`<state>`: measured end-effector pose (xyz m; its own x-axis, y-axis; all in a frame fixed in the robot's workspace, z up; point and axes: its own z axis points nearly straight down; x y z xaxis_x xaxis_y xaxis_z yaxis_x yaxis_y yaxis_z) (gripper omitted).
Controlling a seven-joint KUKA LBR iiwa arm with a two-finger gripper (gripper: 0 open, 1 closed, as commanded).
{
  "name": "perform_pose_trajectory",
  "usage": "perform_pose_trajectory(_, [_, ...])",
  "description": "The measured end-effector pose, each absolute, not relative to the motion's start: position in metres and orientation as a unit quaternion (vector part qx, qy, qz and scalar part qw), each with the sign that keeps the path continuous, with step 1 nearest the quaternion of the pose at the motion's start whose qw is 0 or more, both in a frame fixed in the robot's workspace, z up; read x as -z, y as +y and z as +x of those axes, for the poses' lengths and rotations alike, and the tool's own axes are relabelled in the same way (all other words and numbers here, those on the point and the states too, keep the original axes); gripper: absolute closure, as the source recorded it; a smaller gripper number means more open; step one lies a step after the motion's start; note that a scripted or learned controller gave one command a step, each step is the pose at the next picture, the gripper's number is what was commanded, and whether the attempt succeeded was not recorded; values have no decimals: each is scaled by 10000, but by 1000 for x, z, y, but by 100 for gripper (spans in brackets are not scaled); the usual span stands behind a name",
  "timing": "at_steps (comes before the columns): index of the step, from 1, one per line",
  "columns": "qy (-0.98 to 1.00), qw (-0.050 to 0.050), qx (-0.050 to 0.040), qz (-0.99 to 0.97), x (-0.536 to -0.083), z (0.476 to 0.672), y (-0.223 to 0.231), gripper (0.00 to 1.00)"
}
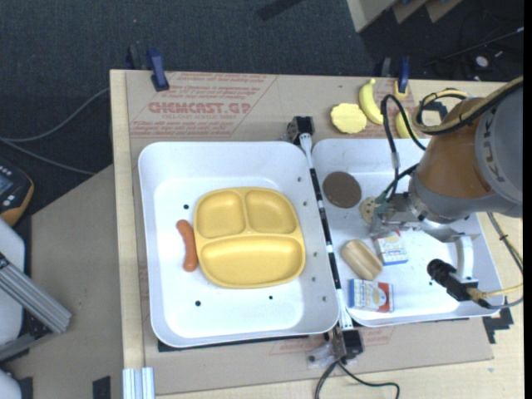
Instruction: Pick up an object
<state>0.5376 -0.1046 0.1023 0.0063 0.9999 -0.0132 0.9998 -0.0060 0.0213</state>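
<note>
My gripper (381,215) hangs low in the right bin (420,310), near its middle left. A brown round disc (342,189) lies just up and left of it. Right below the gripper lies a small white and blue carton (392,250), with a tan bread roll (362,258) to that carton's left. A second carton (370,294), blue, white and red, rests by the bin's front edge. The arm covers the right bin's far right part.
The left bin (166,169) holds a yellow divided plate (248,237) and an orange sausage (188,245) along the plate's left side. Behind the right bin, on the bench, lie a banana (371,102) and a yellow lumpy piece (348,118).
</note>
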Motion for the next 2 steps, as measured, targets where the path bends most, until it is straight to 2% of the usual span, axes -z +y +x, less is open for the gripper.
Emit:
perform_pose_trajectory(1, [7052, 107, -22, 7089, -101, 537, -104, 0])
perform_pose_trajectory(2, [7085, 46, -27, 7057, -86, 645, -117, 0])
